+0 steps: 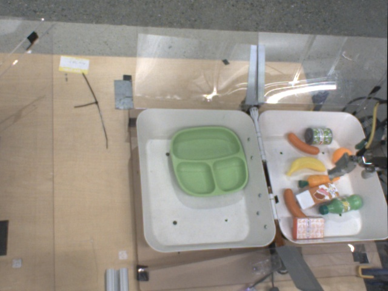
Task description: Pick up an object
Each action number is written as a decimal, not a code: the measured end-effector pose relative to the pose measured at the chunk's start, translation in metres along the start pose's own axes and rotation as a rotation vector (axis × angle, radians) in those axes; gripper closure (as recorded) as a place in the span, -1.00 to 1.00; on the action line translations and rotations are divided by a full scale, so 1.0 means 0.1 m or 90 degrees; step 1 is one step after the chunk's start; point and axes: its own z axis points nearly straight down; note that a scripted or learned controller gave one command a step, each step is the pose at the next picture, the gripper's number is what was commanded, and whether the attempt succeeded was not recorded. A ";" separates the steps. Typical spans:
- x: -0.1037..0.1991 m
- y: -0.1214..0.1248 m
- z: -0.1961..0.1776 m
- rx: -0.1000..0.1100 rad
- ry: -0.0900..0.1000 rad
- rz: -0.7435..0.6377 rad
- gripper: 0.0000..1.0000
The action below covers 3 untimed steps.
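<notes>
We see the gripper [347,166] reaching into the right bin [273,132], cut off at the frame's edge, and we cannot tell how it is set or whether it touches the small orange piece [341,154] beside it. The banana [305,165] lies just left of it, long axis running left to right, slightly tilted. Left of that bin, the green divided plate [209,160] sits in the left bin [200,229].

The bench [60,162] is viewed from above at a slant by one fixed camera, set well back. Both bins are taken in: left bin [151,223], right bin [351,123].
</notes>
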 end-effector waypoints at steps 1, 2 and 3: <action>0.24 -0.23 1.22 0.002 0.001 -0.063 -1.00; 0.36 0.36 1.57 0.002 0.000 0.128 -1.00; 0.54 1.26 1.56 0.000 0.000 0.111 -1.00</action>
